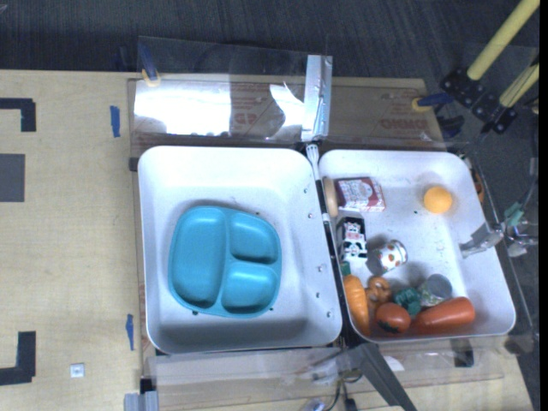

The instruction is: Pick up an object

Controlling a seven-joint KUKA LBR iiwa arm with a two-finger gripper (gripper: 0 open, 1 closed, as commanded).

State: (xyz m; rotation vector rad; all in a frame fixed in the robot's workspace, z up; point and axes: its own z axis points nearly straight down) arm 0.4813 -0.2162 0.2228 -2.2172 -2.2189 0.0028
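Note:
The right white bin holds several small objects. An orange ball lies near its far right corner, and a red and white box sits at the far left beside a tan wooden cylinder. A black and white toy and a round white spotted toy lie in the middle. Along the near edge are an orange carrot, a red tomato, a long red piece, a teal piece and a grey disc.
The left white bin holds a blue divided plate. A clear plastic sheet stands behind the bins. Yellow rods on black clamps rise at the far right. A grey bracket sits on the right bin's right rim.

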